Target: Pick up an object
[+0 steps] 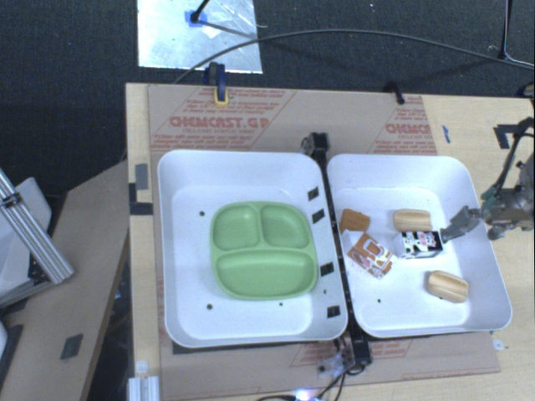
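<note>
1. End effector (456, 224) reaches in from the right over the right bin (481, 192), tip down near the black-and-white patterned packet (420, 243). Can't tell whether it's spread or pressed together; too blurred. Nothing seen pinched in it.
2. Left bin (180, 182) holds a green divided plate (263, 251). It sits well apart from the arm, so it's prob. not the target and carries little risk.
3. Right bin w/ all the candidates: bread roll (411, 220) just above the packet, second roll (447, 286) below and apart, orange-white wrapped snack (370, 255) to the packet's left, small brown cracker piece (354, 220) near the divider.
4. Risk: the packet lies flat and thin, so a closing grip could skate over it or just push it along the bin floor.
5. Risk: the upper roll sits v. close to the packet; a slightly off descent could nudge it or trap both.
6. Risk: the tip is close to the bin's right wall, and a low approach could clip the rim.
</note>
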Robot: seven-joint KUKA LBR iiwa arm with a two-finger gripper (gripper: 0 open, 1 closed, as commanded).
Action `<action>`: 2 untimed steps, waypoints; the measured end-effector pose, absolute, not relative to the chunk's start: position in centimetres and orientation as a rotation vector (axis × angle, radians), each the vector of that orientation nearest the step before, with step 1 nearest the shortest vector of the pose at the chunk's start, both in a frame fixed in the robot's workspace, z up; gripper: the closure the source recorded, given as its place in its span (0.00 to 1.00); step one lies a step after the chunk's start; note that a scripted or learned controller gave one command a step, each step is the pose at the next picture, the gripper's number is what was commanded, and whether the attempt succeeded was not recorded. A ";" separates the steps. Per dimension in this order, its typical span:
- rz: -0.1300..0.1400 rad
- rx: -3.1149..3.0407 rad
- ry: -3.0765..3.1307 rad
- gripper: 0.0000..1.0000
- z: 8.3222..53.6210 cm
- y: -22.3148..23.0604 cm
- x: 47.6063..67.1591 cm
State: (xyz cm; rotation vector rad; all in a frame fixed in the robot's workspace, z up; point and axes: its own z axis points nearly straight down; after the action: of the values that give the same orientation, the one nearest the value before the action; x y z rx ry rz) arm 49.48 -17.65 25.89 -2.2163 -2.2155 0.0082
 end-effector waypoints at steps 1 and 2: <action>-0.001 -2.219 -2.226 0.00 26.5 -17.6 49.7; 0.002 -2.219 -2.220 0.00 20.4 -18.2 49.5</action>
State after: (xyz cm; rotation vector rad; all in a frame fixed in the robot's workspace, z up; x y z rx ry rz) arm 49.46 -18.18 20.42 -2.2188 -2.2202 0.0024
